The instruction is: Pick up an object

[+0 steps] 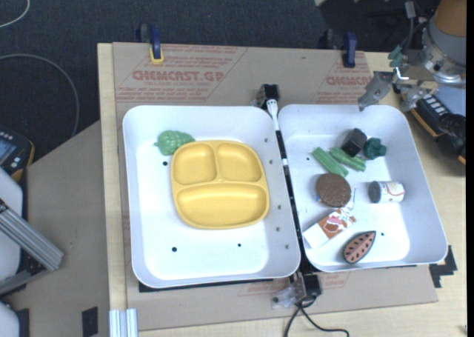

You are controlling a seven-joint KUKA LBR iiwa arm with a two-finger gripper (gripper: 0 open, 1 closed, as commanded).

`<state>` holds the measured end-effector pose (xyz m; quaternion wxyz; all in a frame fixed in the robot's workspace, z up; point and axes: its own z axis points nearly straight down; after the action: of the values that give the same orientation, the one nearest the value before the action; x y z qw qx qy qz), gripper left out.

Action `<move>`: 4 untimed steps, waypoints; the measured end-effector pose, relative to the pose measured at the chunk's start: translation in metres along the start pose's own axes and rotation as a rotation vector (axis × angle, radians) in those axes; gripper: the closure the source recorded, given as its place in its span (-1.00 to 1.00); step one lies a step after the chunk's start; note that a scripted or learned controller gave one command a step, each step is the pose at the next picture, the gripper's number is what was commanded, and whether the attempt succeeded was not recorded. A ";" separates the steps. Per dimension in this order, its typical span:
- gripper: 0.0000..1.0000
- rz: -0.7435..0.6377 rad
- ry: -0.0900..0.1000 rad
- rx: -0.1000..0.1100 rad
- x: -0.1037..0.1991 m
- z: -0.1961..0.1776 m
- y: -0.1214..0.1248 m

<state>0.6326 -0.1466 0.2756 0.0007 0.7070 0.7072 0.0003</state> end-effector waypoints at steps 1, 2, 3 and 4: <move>-1.00 0.000 0.005 0.017 0.011 0.185 -0.033; -1.00 -0.013 0.007 -0.006 0.147 0.085 -0.067; 1.00 0.000 0.001 -0.002 0.137 0.080 -0.067; 1.00 -0.010 0.005 -0.005 0.226 0.023 -0.071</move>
<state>0.5616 0.0797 0.2526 0.0009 0.7033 0.7109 0.0040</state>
